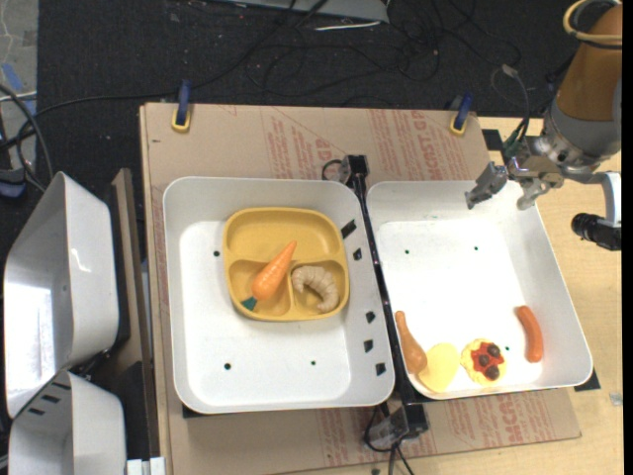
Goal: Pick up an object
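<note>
Four loose food toys sit along the near edge of the right bin (554,255): a chicken drumstick (409,341), a yellow disc (442,364), a pizza slice (485,359) and a sausage (530,332). The gripper (507,189) hangs over that bin's far right corner, fingers spread apart with nothing between them. Closest pick looks like the sausage, lying toward the camera from the gripper, long axis running roughly far-to-near. The carrot (274,271) and shrimp (318,287) sit in a yellow plate (247,231) in the left bin, well apart.
</note>
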You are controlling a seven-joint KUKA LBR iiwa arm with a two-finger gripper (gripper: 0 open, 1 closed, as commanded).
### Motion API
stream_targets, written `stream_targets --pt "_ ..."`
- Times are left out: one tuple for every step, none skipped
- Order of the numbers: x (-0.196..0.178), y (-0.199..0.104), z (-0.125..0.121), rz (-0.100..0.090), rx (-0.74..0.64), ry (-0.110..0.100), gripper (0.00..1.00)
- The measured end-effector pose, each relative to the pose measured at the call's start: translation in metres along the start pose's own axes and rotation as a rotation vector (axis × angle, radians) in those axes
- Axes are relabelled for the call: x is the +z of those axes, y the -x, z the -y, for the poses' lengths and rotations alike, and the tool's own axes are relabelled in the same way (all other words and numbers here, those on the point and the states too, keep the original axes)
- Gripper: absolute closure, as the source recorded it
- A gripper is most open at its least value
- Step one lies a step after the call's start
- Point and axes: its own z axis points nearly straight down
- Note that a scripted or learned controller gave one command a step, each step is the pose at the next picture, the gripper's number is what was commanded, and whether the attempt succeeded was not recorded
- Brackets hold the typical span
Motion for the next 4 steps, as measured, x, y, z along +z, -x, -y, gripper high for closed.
stream_targets --pt "-0.009 -0.001 -0.003 0.003 -0.003 0.014 0.0" --pt "0.039 -0.007 -0.01 0.002 -0.006 0.01 0.0" --pt "0.103 -0.009 -0.009 0.002 -0.006 0.009 0.0" --pt "0.12 -0.009 -0.01 0.003 -0.006 0.012 0.0"
